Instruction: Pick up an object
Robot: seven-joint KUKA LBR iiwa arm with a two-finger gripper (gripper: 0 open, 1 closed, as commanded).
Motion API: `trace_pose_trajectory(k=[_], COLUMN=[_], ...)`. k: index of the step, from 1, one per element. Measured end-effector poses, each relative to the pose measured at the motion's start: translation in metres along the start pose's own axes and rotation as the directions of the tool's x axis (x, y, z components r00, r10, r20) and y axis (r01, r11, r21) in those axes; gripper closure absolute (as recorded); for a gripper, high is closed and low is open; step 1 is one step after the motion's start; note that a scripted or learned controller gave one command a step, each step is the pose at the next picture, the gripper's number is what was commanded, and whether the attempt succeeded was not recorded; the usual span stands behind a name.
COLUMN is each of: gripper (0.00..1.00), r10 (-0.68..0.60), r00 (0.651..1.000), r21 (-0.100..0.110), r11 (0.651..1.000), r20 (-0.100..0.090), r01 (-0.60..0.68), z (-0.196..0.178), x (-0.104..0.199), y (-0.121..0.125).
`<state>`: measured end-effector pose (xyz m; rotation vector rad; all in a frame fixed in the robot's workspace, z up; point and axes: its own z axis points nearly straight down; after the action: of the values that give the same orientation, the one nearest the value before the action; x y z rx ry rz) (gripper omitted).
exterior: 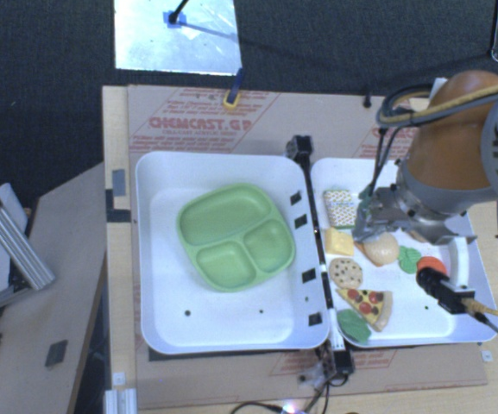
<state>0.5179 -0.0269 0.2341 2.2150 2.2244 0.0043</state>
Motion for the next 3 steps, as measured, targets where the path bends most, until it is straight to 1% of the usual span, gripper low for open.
trace_pose_trajectory(k=[1,2,3], gripper=[1.0,1.0,1.0], r10=[0.0,0.003,0.004], r00=[1.0,1.0,1.0], r21=[0.002,0.003,0.001], r11=[1.0,1.0,1.0], r20=[0.001,0.0,0.0], r01=[0.0,-0.003,-0.004], z=[0.014,0.02,0.005], x=[0.002,-0.003,-0.011], y=[0.013,0.005,0.007])
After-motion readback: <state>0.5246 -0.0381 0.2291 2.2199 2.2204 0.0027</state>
